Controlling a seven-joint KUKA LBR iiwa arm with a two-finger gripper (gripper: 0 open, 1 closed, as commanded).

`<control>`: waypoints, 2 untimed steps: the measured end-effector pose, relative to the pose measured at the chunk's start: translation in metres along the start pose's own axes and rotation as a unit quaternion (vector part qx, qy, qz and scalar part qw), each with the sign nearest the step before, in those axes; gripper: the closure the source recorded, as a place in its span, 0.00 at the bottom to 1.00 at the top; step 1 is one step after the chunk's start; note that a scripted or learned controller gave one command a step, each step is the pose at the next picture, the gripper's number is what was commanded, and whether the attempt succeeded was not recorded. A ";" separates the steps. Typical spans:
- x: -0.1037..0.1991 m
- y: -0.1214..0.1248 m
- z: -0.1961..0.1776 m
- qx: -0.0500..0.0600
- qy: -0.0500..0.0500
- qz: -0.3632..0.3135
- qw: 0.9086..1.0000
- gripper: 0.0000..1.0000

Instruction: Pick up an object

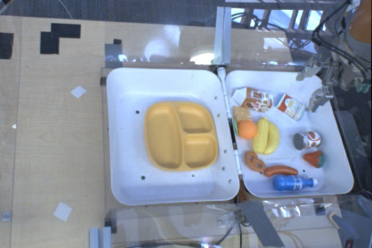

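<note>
2 shallow white plastic bins are set side by side on the bench. The left bin (125,125) carries a yellow 3-compartment plastic tray (180,135). The right bin (343,174) carries the loose objects: a red-and-white printed snack packet (256,100), a small white-and-red carton (290,106), an orange ball-shaped fruit (247,129), a yellow banana bunch (267,136), a grey-and-red can lying on its side (307,140), a red strawberry-like piece with green top (314,158), a brown pretzel (253,161), a red-brown sausage (281,171) and a blue bottle with white cap (294,183). Print on the packets and can is too small to be read.

The grey two-finger gripper (321,94) is seen at the right bin's far right corner, above the rim, with nothing seen between its fingers; the jaw opening cannot be judged. The carton lies nearest, just left of the gripper; the can lies below it, apart.
</note>
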State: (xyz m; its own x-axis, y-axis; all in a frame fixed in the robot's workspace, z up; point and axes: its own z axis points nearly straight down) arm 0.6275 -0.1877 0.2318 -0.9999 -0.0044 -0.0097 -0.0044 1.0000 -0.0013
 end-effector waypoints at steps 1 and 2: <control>-0.011 -0.016 0.091 0.000 0.003 0.204 0.979 0.00; -0.027 -0.016 0.144 0.000 0.000 0.115 0.993 0.00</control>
State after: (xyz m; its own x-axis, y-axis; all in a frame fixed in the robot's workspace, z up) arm 0.6559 -0.2038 0.0879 -0.9746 0.2238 -0.0107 0.2238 0.9746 0.0008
